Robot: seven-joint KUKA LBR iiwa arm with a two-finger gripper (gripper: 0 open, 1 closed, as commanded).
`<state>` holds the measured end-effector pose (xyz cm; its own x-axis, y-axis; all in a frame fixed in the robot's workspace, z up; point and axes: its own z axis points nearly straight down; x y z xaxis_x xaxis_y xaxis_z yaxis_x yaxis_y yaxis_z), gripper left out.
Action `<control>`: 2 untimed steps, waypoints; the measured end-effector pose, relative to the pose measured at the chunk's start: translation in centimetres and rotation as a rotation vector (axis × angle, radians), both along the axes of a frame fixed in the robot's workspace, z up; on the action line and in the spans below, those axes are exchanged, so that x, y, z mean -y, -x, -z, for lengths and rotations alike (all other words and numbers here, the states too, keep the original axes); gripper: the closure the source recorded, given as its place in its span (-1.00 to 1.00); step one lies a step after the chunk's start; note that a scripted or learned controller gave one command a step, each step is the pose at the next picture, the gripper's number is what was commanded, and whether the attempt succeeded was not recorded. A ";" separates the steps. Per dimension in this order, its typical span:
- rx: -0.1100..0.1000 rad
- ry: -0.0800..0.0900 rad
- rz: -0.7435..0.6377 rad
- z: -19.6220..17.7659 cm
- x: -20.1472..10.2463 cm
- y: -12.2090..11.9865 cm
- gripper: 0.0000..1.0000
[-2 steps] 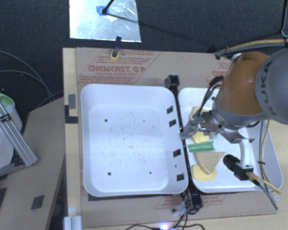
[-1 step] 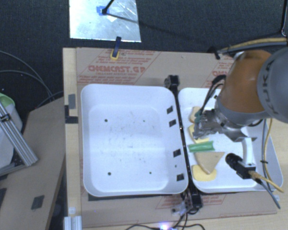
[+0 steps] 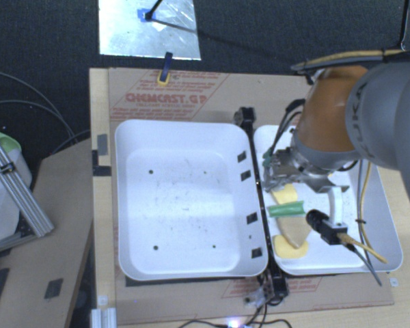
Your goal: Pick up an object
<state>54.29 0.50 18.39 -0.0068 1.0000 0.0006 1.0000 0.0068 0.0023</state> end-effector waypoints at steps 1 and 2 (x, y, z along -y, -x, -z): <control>0.007 -0.002 -0.002 -8.0 -3.8 -0.3 1.00; 0.007 -0.001 0.001 -16.9 -3.3 4.1 1.00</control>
